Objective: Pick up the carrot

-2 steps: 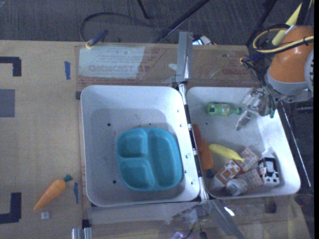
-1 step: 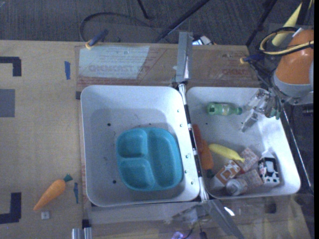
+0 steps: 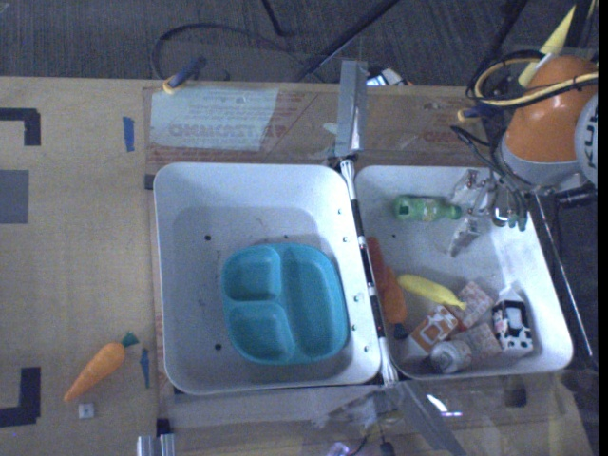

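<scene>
Hanging over the right bin upper right, end effector looks spread, gripping nothing; carrot lies on open desk lower left.

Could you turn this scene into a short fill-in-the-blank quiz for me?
1. The blue tray sits in the ____ bin.
2. The green bottle lies in the ____ bin.
3. The carrot with the green top lies outside both bins, on the ____.
4. The yellow banana lies in the same bin as the ____ bottle.

Missing words: left; right; bench; green
</scene>
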`<state>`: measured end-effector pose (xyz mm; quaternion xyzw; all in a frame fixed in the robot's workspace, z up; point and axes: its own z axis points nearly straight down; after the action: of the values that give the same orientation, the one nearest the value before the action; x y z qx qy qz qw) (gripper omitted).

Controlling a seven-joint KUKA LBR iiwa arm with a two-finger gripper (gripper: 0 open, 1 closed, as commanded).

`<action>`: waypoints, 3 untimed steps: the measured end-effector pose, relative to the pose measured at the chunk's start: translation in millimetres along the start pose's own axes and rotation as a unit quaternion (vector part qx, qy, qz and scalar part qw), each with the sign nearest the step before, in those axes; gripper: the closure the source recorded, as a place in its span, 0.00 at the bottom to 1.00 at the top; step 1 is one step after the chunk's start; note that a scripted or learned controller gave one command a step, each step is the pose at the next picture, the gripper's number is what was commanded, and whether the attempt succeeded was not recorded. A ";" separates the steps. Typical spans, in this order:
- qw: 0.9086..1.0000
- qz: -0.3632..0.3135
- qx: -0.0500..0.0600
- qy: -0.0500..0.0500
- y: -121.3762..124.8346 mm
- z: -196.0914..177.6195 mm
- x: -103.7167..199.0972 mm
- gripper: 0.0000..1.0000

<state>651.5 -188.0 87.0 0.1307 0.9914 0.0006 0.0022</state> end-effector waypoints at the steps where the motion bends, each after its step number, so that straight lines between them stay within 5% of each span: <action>1: 0.995 -0.098 0.000 0.000 11.0 0.0 42.9 0.00; 2: 0.998 -0.059 0.000 -0.001 61.1 0.4 13.9 0.00; 3: 0.998 -0.064 0.000 -0.003 37.5 -173.3 20.6 0.00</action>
<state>640.6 -146.5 260.3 0.0668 0.9978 0.0002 0.0049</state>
